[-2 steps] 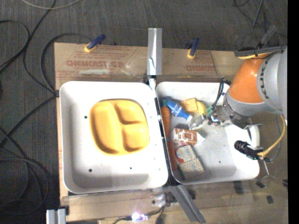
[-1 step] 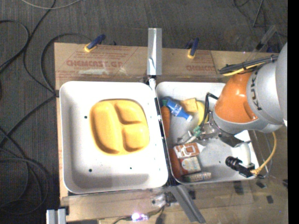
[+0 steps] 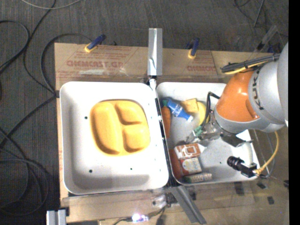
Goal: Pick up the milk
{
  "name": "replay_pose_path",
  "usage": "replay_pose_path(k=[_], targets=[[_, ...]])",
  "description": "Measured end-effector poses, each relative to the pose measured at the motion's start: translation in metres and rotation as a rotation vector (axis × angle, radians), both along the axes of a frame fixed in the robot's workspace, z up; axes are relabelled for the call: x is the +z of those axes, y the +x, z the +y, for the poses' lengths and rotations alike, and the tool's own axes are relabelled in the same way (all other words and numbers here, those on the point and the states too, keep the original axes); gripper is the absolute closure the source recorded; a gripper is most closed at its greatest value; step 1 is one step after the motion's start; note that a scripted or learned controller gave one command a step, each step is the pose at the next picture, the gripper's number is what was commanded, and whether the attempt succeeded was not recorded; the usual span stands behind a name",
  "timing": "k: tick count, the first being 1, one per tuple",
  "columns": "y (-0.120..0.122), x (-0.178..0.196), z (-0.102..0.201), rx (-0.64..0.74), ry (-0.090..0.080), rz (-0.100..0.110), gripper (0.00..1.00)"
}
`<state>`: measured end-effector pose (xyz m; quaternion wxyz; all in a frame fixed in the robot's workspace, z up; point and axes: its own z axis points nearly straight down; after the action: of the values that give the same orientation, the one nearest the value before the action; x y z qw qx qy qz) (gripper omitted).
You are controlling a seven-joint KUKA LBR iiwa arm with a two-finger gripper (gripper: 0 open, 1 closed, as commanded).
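small brown-and-white milk carton (image 3: pixel 188 151) lies flat, lower centre-right of frame, in right white bin (image 3: pixel 243 170). pincer (image 3: pixel 200 131) hovers just above-right of it, over clutter; grip state: cannot tell.

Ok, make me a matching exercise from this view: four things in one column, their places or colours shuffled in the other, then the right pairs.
Things:
1. yellow tray
2. milk carton
3. blue bottle
4. gripper

Descriptions:
A. far end of the right bin
B. brown and white, near end of the right bin
C. in the left bin, three compartments
D. middle of the right bin, just beyond the carton

Pairs: 1-C, 2-B, 3-A, 4-D
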<state>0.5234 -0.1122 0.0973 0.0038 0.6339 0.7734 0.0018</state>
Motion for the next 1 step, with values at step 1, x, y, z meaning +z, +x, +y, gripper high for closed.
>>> replay_pose_path(k=[1], targets=[[-0.0402,0.1136,0.073,0.09,0.002,0.014,1.0]])
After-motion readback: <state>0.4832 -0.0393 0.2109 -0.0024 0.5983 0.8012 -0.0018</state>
